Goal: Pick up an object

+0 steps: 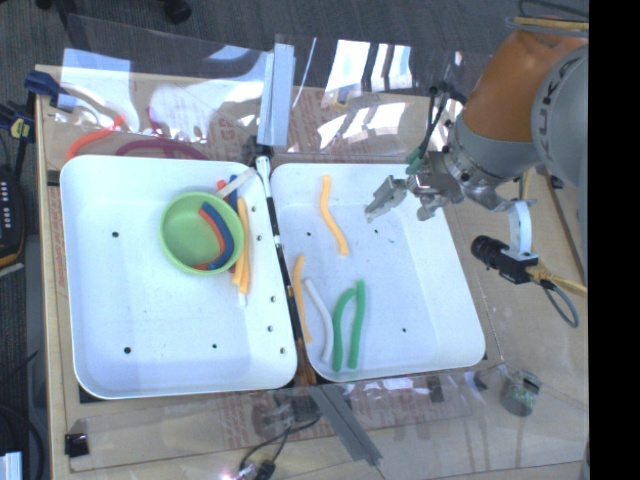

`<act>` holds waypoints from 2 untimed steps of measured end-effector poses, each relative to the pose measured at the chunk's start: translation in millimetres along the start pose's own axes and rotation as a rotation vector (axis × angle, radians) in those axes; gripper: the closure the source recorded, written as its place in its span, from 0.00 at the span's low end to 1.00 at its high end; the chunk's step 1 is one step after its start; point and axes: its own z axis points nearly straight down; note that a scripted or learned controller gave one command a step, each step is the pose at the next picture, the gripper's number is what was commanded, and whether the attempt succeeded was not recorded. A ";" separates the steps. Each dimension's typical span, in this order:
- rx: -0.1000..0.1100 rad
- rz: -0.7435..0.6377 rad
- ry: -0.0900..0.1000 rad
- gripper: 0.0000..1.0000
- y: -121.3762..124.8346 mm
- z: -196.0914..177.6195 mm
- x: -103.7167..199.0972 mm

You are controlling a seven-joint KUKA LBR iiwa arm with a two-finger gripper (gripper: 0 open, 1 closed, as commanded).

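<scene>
My gripper (404,202) hangs over the upper right part of the right bin (440,298), open, with nothing between its fingers. An orange curved strip (333,216) lies to its left on the bin floor. Lower down lie two green strips (349,323), a white strip (319,313) and a short orange strip (298,280) by the bin's left wall. In the left bin (120,308) a green bowl (196,234) holds blue and red curved pieces, and yellow-orange sticks (242,260) lie against its right side.
A divider ridge (277,258) separates the two bins. Red cable loops (150,148) and clear plastic sheeting lie behind the left bin. The right bin's floor to the right of the green strips is bare.
</scene>
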 end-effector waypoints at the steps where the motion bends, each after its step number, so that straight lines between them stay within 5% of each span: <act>1: 0.001 0.034 0.000 0.00 42.2 146.5 12.7; 2: -0.004 -0.081 0.000 0.00 79.3 165.6 15.9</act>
